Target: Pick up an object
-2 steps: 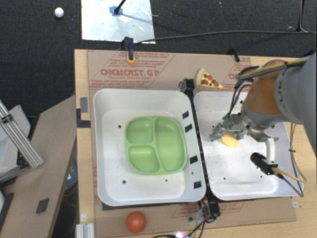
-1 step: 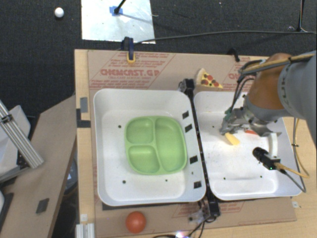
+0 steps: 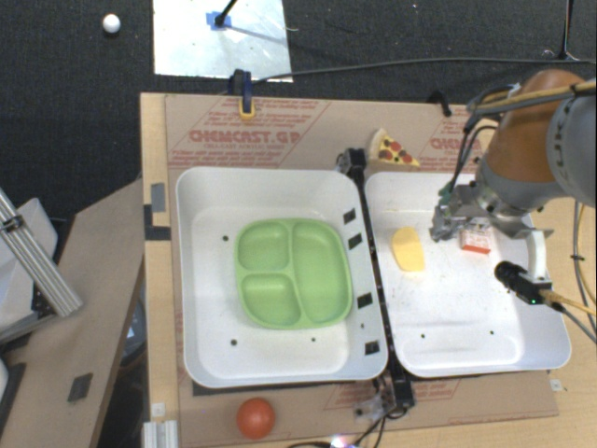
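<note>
My hand (image 3: 454, 220) hangs over the right bin (image 3: 485, 339), between yellow block (image 3: 408, 249) and red-white carton (image 3: 476, 240); its grip I cannot tell.

The surface (image 3: 159, 250) is a tan board with a printed cardboard sheet (image 3: 280, 129) on top. Two shallow white bins sit on it side by side, touching along a black hinge strip: the left bin (image 3: 205, 353) and the right bin (image 3: 485, 353). A pizza-slice toy (image 3: 394, 149) lies on the cardboard just behind the bins. An orange ball (image 3: 255, 417) rests at the front edge, below the left bin.
</note>
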You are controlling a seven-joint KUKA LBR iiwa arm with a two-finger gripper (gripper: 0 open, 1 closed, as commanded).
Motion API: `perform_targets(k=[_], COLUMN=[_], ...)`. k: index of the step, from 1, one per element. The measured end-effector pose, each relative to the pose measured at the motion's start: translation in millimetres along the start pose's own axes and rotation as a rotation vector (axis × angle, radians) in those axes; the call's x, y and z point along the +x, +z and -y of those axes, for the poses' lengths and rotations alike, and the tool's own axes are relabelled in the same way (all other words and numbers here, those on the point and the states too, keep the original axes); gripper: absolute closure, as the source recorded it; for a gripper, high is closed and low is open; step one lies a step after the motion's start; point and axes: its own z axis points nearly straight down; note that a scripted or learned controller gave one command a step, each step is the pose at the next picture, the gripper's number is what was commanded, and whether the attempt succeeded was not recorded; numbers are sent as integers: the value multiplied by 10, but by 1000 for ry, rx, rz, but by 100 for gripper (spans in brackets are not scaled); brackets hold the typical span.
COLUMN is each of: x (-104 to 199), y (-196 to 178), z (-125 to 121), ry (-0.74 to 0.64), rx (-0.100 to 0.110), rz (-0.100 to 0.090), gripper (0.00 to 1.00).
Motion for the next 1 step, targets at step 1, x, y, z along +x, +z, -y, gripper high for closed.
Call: perform_targets(k=[1], x=[-22], y=[-448], z=[-65], ry=[-1], rx=[1], rz=[0], gripper=[100])
